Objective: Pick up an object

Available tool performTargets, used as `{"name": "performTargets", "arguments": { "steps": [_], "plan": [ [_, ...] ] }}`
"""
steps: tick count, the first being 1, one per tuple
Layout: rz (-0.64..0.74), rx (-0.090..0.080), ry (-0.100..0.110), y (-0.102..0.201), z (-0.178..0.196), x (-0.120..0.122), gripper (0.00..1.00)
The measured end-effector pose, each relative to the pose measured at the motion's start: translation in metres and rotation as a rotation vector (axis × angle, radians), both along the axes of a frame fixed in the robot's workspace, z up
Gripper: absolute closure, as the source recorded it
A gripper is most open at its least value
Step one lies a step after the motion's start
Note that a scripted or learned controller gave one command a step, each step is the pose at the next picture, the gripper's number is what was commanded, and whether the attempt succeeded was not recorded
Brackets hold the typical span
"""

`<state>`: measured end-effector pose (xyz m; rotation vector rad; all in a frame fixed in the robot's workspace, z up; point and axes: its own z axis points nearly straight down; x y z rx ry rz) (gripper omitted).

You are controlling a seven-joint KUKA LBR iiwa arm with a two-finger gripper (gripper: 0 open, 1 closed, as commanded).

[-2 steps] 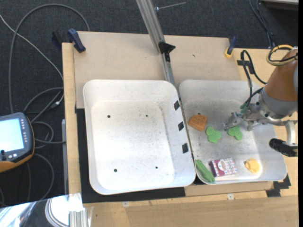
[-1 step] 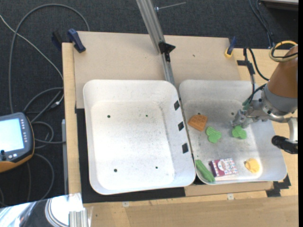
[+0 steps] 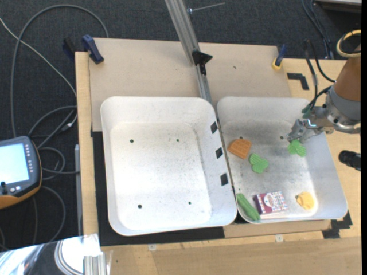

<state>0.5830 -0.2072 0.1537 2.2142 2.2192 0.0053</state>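
My gripper (image 3: 300, 133) hangs over the upper right part of the right bin (image 3: 269, 113), reaching in from the right. A small green piece (image 3: 297, 149) sits directly under its tip, touching or nearly touching it; whether it is gripped is hidden. Spread through the same bin are an orange waffle-like piece (image 3: 239, 148), a second green piece (image 3: 259, 164), a long green item (image 3: 248, 206) at the front left corner, a maroon and white packet (image 3: 270, 203) and a yellow piece (image 3: 306, 200).
The left bin (image 3: 117, 116) lies beside the right one, with black clips along the shared wall (image 3: 219, 152). A metal pole (image 3: 182, 22) slants up from the back. Cables and a pendant (image 3: 16, 171) lie off the bench at left.
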Motion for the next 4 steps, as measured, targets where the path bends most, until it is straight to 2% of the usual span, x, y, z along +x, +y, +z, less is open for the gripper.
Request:
{"name": "performTargets", "arguments": {
  "steps": [1, 2, 3, 4],
  "plan": [
    [0.000, -0.001, -0.001, -0.002, 0.059, 0.011, 1.00],
    [0.000, 0.000, 0.000, 0.000, 0.104, 0.012, 1.00],
    [0.003, 0.006, 0.010, 0.050, 0.093, 0.007, 1.00],
    [0.004, 0.006, 0.011, 0.108, 0.082, -0.002, 1.00]
  ]
}}
